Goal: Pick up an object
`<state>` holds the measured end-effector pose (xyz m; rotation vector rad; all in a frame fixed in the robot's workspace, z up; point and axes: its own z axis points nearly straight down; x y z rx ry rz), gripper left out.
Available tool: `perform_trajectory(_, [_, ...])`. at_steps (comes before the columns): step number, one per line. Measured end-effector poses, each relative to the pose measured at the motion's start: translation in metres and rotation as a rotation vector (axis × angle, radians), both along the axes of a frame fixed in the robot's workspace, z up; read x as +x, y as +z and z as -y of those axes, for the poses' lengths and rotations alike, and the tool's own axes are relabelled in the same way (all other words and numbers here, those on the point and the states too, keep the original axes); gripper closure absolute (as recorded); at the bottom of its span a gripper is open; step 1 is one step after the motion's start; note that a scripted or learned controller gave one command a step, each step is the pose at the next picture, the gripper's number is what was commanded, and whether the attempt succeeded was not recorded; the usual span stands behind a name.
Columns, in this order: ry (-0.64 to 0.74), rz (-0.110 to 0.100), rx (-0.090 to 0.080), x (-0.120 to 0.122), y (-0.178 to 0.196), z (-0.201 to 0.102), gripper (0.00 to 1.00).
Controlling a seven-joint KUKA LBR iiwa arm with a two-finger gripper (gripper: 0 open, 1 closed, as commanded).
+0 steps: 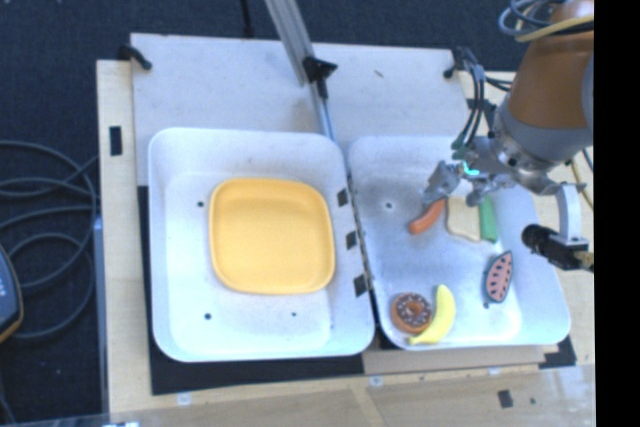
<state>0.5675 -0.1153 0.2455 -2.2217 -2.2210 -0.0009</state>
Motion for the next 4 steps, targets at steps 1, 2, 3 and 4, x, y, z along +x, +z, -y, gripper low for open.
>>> perform_trajectory(1, [0.000,0.000,0.000,0.000,0.000,0.000,0.00])
perform_trajectory(2, [0.000,-0.004,-0.001,-0.010,-0.054,-0.002,0.00])
perform_trajectory(3, [0.000,-0.005,0.000,-0.011,-0.114,-0.009,0.00])
perform_trajectory(4, [-0.001,-0.002,-0.001,-0.011,-0.146,-0.009,0.00])
